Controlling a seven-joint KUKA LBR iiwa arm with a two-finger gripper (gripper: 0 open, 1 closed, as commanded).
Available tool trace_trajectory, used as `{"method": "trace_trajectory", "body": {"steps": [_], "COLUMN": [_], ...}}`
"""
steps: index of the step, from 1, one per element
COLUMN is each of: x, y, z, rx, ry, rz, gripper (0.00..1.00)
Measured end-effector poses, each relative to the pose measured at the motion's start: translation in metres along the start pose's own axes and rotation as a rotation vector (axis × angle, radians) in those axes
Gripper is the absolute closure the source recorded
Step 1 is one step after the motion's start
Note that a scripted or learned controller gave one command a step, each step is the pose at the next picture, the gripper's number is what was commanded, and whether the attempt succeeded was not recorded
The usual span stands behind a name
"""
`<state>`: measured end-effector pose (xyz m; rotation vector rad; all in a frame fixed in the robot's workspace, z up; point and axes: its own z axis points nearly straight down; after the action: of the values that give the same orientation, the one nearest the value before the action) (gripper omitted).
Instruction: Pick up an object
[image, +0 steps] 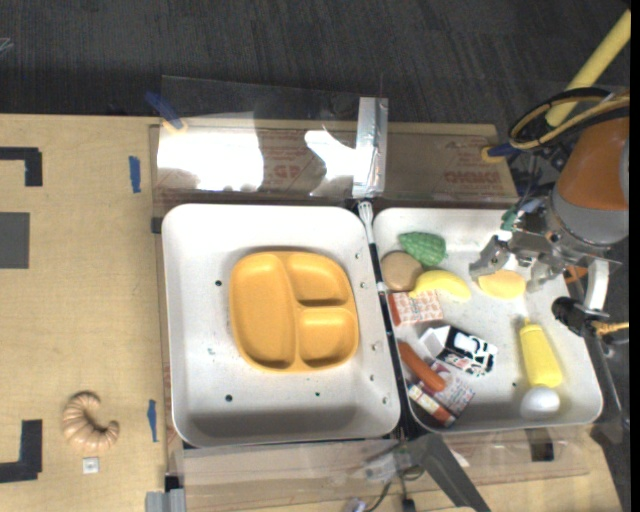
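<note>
My gripper (513, 268) hangs over the far right part of the right bin (585, 405), fingers spread apart. Just below and between them lies a small pale yellow piece (503, 288); I cannot see the fingers touching it. Left of it lie a yellow lemon-like thing (443, 285), a brown round thing (400, 270) and a green bumpy thing (422, 245). A yellow bottle (540, 355) with a white cap lies at the bin's right. A black-and-white packet (468, 351), a red sausage-like thing (424, 369) and printed packets (410, 308) fill the bin's left front.
The left bin (190, 250) holds an orange divided tray (293, 307). A tan croissant-shaped toy (90, 422) lies on the bench at front left. Clear plastic and tape (368, 150) stand behind the bins. Cables and a yellow hose (600, 60) run behind the arm.
</note>
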<state>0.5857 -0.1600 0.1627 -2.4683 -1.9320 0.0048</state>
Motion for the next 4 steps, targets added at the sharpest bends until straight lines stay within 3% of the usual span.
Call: {"method": "trace_trajectory", "body": {"steps": [1,2,3,4], "x": [0.035,0.042,0.063,0.006], "y": [0.007,0.008,0.053,0.07], "z": [0.065,0.076,0.076,0.077], "rx": [-0.016,-0.012,0.061,-0.006], "ry": [-0.001,-0.002,-0.022,-0.001], "rz": [0.109,0.116,0.168,0.356], "gripper": [0.0,0.0,0.0,0.0]}}
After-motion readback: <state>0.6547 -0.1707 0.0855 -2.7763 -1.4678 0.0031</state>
